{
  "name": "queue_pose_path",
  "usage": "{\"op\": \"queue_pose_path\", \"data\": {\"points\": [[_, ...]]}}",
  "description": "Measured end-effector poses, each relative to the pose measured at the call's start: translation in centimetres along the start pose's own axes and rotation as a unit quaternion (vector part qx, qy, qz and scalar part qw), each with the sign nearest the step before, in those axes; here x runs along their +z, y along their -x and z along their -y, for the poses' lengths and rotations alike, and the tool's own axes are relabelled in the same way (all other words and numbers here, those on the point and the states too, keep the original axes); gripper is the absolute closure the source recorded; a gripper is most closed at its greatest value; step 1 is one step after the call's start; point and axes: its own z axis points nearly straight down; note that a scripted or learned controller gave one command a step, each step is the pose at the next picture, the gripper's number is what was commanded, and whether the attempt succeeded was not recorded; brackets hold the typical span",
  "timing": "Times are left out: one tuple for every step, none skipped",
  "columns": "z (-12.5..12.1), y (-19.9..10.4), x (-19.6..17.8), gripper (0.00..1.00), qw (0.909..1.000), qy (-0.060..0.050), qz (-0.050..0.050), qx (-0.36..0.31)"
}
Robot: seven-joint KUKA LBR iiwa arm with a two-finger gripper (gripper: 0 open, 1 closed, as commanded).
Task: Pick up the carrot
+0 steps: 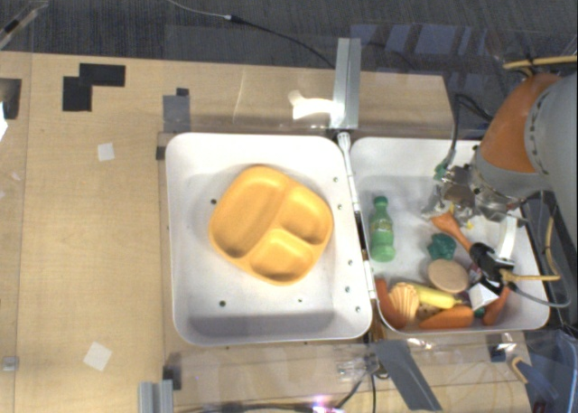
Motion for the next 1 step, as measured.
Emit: {"op": "queue_pose_path", "data": {"points": [[-3.97,-1.78,-8.58,1.0,0.9992,-0.002,0.0,0.039]]}}
